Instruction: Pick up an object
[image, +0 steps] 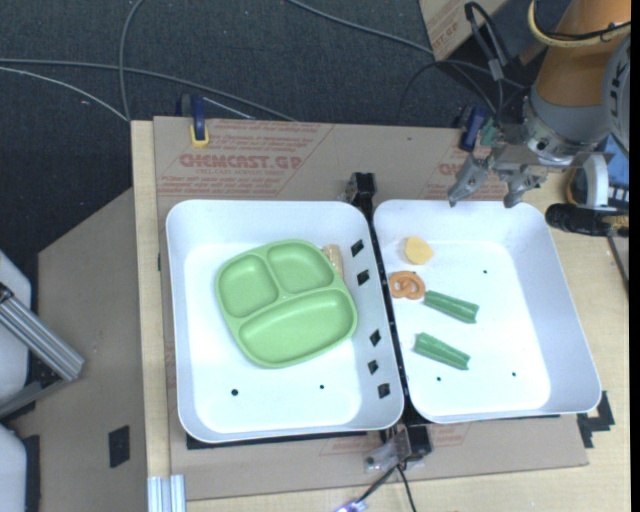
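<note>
My gripper (488, 192) hangs above the far edge of the right bin (540, 330), open, with nothing between its fingers (462, 189). Below it in that bin lie a yellow round piece (418, 250), an orange pretzel-like ring (406, 286) and two green sticks (451, 307) (441, 350). The yellow piece is nearest the gripper, a little to its left and toward the front.
The left bin (200, 380) holds a green divided plate (286, 301) with a small tan piece (332, 260) at its far right corner. A black clip strip (372, 290) runs between the bins. Cables and a blue clamp (200, 120) lie beyond the board.
</note>
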